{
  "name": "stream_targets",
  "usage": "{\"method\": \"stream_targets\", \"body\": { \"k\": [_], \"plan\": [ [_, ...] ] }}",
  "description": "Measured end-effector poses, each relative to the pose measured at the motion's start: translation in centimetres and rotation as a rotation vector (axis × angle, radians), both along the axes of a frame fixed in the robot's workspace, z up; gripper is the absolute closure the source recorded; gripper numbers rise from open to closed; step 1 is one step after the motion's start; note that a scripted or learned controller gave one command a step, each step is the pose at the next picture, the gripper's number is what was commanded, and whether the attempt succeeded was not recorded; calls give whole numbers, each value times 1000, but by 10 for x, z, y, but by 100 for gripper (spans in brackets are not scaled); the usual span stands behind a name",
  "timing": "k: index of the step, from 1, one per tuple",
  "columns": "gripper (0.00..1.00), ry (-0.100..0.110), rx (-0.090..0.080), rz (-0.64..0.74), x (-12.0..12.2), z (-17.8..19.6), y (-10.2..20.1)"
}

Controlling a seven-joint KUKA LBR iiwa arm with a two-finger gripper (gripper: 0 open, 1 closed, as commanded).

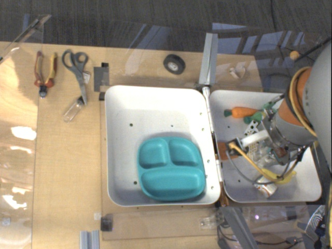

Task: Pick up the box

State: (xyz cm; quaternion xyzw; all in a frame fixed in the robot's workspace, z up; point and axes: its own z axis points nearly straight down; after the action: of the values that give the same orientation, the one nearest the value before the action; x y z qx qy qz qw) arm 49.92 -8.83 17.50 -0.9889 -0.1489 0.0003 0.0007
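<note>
— What crowds the gripper (pixel 261 145)?

— It sits low in the right bin (pixel 307 187), hemmed in by clutter. A carrot (pixel 243 112) lies toward the far wall, with a green piece (pixel 254 118) just beside it. A small pale object (pixel 264 189) sits near the front wall. The grey arm (pixel 291 122) covers much of the bin's right side.

— Is the gripper open or closed?

— I cannot tell, because the tangle around it hides that.

— And the box (pixel 223 150)?

— The view is poor. It may be the small brown thing against the right bin's left wall, left of the gripper and apart from it. Nothing is visibly held.

— What is in the left bin (pixel 124 139)?

— One teal tray (pixel 171 168) with three compartments lies toward the front.

— What is outside the bins?

— On the bench (pixel 62 180), far left, are pliers (pixel 44 74) with red handles and scissors (pixel 77 70) beside them. A black tape roll (pixel 174 64) lies behind the left bin.

— What is the count?

— Two bins, one tray, one carrot, one green piece, one pale object, one pair of pliers, one pair of scissors and one tape roll.
</note>
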Motion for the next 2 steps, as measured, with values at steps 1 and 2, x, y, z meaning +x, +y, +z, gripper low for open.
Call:
{"method": "stream_targets", "body": {
  "k": [1, 2],
  "plan": [
    [0, 0, 0, 0, 0, 0, 0],
    [0, -1, 1, 59, -11, 9, 21]
  ]
}}
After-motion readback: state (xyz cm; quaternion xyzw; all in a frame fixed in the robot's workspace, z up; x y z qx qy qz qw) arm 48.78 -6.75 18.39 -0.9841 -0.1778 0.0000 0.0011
